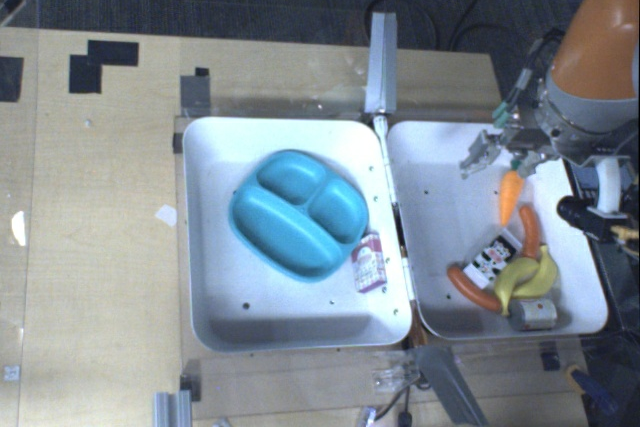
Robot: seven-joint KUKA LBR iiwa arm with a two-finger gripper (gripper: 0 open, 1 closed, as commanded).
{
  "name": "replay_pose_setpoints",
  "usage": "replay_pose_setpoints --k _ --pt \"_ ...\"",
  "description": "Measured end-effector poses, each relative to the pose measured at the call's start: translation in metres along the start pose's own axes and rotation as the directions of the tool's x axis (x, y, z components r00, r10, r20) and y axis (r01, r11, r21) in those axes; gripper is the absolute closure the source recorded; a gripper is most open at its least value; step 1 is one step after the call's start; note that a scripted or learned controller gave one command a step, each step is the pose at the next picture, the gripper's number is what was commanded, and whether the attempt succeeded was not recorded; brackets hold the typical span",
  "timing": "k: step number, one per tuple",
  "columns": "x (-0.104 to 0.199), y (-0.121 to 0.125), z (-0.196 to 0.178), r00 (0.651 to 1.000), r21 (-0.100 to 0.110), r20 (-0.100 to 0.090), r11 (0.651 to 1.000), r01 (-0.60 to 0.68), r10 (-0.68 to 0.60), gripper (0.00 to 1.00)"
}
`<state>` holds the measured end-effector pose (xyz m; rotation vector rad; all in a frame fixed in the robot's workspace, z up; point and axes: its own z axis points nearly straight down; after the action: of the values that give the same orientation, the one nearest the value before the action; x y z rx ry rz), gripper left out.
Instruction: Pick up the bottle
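Toys and food fill the right bin (440, 245): an orange carrot (510, 197), a red sausage (473, 287), another red sausage (529, 227), a yellow banana (524, 279), a small black and white card (492, 258) and a little grey block (534, 313). They sit close together near the bin's lower right corner.

In the left bin (215, 245) lies a big blue plate (298, 213) with three parts. The bottle (369, 262) is small, with a pink and white label. It lies on its side just beside the plate's lower right edge, close to the wall between the two bins.

The arm (598, 45) comes in from the right, up over the right bin. Its gripper (497, 149) hangs over the top part of that bin, just above the carrot, well apart from the bottle. Its fingers look spread apart, with nothing between them.
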<state>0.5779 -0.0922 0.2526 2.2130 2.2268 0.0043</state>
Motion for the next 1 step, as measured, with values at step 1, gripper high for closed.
replay_pose_setpoints --k 1 --pt "-0.0310 -0.0435 0.1409 0.996 0.001 0.000 0.996 -0.091 0.091 0.00"
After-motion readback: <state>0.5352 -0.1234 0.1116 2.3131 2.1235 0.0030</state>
